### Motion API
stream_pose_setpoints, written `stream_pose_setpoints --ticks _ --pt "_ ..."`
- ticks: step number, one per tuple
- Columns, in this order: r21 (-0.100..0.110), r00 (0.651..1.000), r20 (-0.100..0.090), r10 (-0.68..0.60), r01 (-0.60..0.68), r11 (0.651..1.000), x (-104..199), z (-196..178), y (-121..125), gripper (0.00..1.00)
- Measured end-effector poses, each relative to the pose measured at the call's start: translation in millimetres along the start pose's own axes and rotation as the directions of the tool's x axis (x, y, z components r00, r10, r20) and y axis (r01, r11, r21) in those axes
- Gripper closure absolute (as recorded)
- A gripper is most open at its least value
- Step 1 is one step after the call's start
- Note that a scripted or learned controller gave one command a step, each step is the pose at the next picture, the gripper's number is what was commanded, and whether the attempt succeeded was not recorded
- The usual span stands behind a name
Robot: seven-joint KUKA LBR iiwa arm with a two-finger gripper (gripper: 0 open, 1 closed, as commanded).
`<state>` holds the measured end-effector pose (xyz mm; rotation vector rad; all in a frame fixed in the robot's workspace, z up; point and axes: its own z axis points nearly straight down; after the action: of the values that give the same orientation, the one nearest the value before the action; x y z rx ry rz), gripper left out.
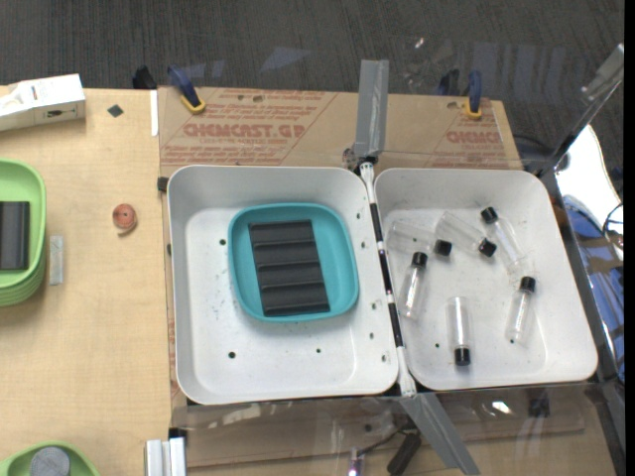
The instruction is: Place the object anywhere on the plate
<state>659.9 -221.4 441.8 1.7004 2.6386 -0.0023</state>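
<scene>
A teal square plate [343, 266] lies in the left white bin [198, 266], and a dark ribbed block [288, 266] rests on its middle. In the right white bin [566, 345] lie several clear vials with black caps, among them one [458, 331] near the front, one [521, 307] at the right and one [414, 278] at the left.
A metal divider [373, 107] rises between the bins at the back. Brown cardboard [248, 127] lies behind them, held by blue and yellow clamps [185, 87]. On the wooden bench to the left stand a green tray [30, 186] and a small red disc [123, 216].
</scene>
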Motion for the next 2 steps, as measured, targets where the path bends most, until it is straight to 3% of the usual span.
stream_pose_setpoints --ticks 1,2 --pt "0.002 0.998 -0.002 0.059 -0.059 0.998 4 1 -10 0.0" --pt "-0.001 0.995 0.0 -0.102 0.102 0.995 0 0 0 0.0"
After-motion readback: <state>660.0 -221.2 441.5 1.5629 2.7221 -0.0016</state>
